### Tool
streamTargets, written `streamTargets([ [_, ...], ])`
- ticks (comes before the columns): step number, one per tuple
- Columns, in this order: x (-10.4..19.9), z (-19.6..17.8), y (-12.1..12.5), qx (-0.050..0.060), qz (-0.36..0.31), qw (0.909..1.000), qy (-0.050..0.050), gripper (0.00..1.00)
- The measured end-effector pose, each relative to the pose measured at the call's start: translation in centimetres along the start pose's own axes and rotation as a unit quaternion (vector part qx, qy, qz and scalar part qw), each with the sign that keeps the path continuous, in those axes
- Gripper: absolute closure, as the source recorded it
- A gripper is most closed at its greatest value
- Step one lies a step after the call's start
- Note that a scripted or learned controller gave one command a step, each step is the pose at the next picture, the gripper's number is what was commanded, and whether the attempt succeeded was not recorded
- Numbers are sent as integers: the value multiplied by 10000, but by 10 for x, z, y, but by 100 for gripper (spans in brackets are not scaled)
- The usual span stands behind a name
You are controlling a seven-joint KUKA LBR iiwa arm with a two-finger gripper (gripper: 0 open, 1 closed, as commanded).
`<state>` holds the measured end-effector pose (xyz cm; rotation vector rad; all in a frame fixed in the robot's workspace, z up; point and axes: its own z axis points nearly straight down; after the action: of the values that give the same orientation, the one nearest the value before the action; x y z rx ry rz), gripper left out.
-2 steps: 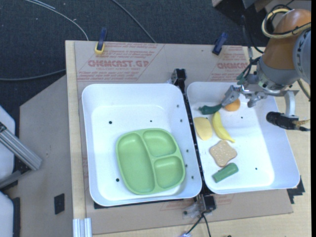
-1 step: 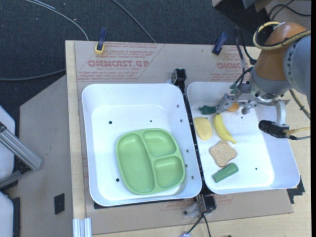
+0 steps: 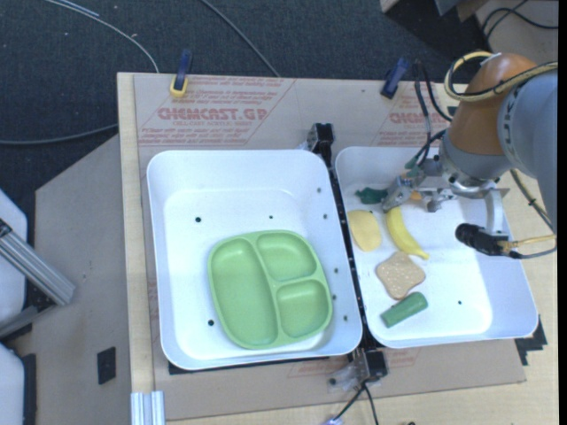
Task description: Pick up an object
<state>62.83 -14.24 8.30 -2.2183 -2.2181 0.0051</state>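
While the tool (image 3: 416, 191) hovers over the right white bin (image 3: 509, 312), its state hidden, the approach step runs; next, descend onto the curved yellow plastic banana (image 3: 403, 234).

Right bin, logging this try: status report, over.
Gripper low over right bin, near banana top end; nothing seen between fingers. Lemon, bread slice, green cylinder lying loose. Nothing blocking.

R bin: banana (image 3: 404, 235), yellow piece (image 3: 364, 228), bread slice (image 3: 400, 275), green cylinder (image 3: 404, 309), lying flat.
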Motion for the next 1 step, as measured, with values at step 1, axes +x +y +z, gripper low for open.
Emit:
streamTargets([
  [1, 0, -12, 1, -21, 1, 10000, -4, 100],
])
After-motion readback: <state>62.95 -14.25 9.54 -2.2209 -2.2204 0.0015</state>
